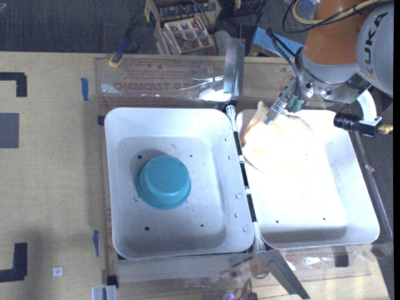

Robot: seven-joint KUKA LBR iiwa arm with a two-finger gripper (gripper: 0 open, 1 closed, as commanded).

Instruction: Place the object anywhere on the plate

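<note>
Bins (125,130) — two; one blue bowl (164,181).

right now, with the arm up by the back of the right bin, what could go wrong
1. The gripper sits over the plate with nothing visibly between its fingers, so it may place nothing.
2. The blue bowl lies in the left bin, across the bin walls from the plate; carrying it over could clip them.
3. The pale plate nearly blends into the bright right bin, so its edge is easily misjudged.
</note>
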